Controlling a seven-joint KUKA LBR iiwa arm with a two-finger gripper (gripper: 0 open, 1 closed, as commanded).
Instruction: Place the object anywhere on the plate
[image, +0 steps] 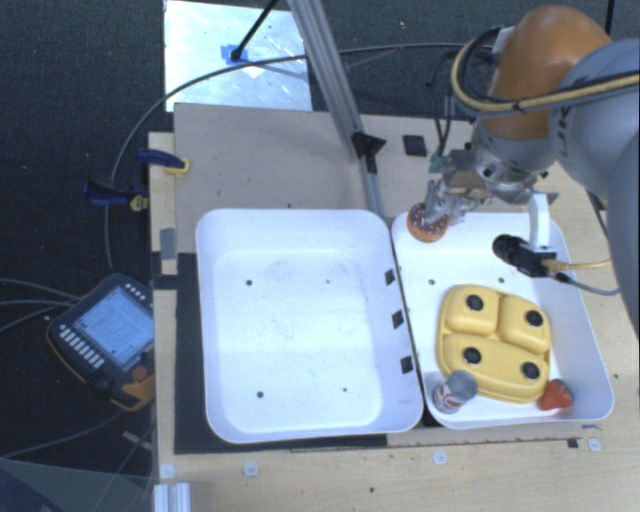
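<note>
Beige bench (270, 160) carries your two bins: left bin (300, 325), right bin (580, 330). Your yellow plate (495, 342) lies near the right bin's front edge. Your gripper (436, 216) is at its back left corner, clenched on a brown object (428, 231). Grey cup (455, 389) and red piece (556, 397) touch the plate's front.

yellow plate (497, 343), white bins (300, 225), orange-grey arm (560, 70)

Yellow plate (495, 345) below the gripper (437, 215) looked like smooth, slightly glossy plastic; both white bins (290, 240) glossy plastic too, bench (260, 160) matt board.
</note>
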